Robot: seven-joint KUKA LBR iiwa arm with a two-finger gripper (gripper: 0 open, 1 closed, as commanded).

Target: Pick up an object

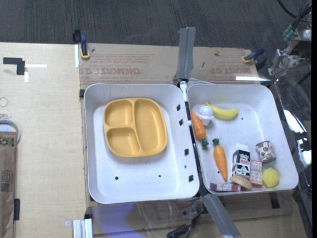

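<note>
Couldn't tell the gripper state; best bet imo was the banana (223, 112) in the right bin (277, 113), lying apart w/ room around it vs. crowded carrots (220, 161).

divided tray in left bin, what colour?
Yellow-orange, plain with no pattern. The divided tray shows clearly in the camera view, lying in the left bin.
</note>
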